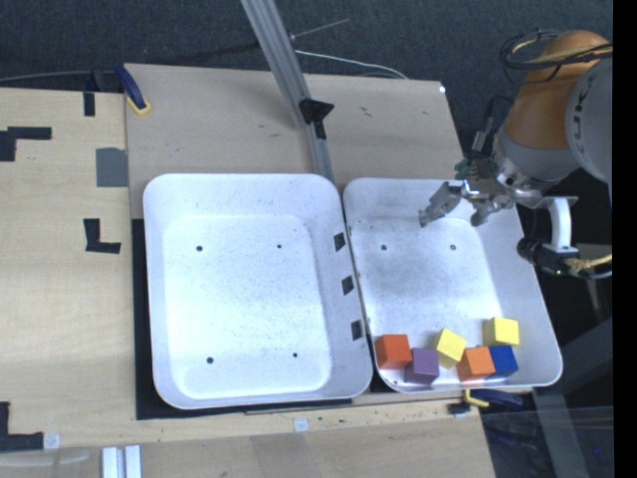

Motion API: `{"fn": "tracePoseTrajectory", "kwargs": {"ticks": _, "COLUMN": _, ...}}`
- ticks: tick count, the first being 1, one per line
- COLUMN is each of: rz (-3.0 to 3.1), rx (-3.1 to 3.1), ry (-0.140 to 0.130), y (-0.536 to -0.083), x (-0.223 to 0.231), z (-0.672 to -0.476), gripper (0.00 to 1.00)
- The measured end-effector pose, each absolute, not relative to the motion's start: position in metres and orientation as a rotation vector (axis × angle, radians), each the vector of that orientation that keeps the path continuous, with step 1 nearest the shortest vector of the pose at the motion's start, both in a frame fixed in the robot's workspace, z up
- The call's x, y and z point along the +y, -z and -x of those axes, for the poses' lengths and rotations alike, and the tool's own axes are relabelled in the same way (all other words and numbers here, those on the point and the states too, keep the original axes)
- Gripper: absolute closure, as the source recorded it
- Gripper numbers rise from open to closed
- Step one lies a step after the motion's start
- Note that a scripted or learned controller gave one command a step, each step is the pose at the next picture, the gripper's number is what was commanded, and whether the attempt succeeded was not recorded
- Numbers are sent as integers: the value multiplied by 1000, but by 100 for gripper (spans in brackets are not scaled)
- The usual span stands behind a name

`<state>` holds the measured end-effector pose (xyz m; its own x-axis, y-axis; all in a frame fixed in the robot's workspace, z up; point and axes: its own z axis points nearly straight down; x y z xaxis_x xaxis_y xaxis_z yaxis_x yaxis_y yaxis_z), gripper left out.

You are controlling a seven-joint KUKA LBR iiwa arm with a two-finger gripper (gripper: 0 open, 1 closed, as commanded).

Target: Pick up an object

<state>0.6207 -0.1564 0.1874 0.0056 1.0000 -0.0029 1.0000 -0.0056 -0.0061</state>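
Arm: the grey arm [587, 98] with its orange band reaches in from the right, its wrist over the far right corner of the right bin.
End effector: the end effector [456, 210] hangs above the far end of the right bin [438, 267], its two fingers spread apart with nothing between them.
Right bin: white and shallow, speckled grey on the floor; all the blocks sit along its near edge, well apart from the end effector.
Orange block, left: an orange block [393, 350] at the near left corner, just beside the purple one.
Purple block: a purple block [425, 363] touching the near wall.
Yellow block, middle: a yellow block [451, 345], tilted, between the purple block and the second orange block.
Orange block, right: a second orange block [476, 362], touching the blue block.
Blue block: a blue block [503, 360] near the right corner.
Yellow block, right: a second yellow block [502, 330] just behind the blue one.
Left bin: the left bin [239, 287] lies beside the right one, their rims touching.
Worktop: a pale wood worktop [60, 267] bears both bins, with black tape marks at its left.
Pole: a metal pole [284, 58] slants across the far side towards the gap between the bins.
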Motion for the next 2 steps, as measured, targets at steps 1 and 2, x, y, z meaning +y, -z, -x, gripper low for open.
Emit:
{"fn": "tracePoseTrajectory", "kwargs": {"ticks": 1, "rz": 2216, "rx": -2231, "ry": 7, "y": -253, "x": -98, "z": -605, "gripper": 0}}
{"fn": "tracePoseTrajectory", "kwargs": {"ticks": 2, "rz": 2225, "rx": -2211, "ry": -12, "y": -196, "x": -165, "z": -562, "gripper": 0}}
